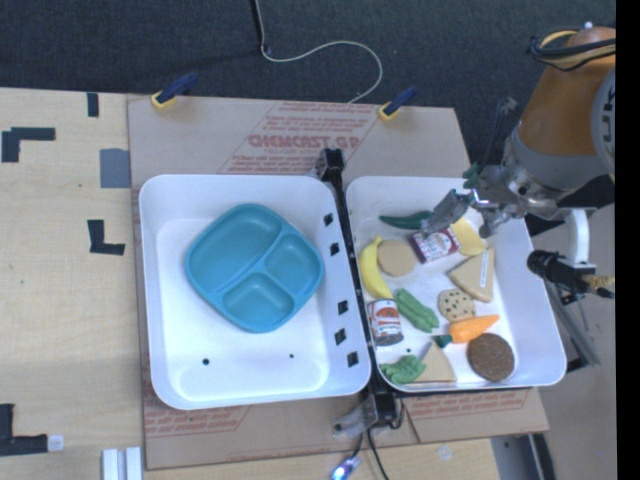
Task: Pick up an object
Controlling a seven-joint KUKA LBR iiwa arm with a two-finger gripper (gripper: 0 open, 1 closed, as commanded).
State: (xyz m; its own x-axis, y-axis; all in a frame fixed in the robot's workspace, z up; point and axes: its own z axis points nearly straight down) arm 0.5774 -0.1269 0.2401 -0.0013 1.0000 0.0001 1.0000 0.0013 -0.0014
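White right bin [540,298], toys crowded wall to wall

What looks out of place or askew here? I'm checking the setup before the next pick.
Nothing looks spilled or damaged. The blue plate sits turned at an angle in the left bin. The toy food is heaped loosely in the right bin, with the small can lying tilted near the divider.
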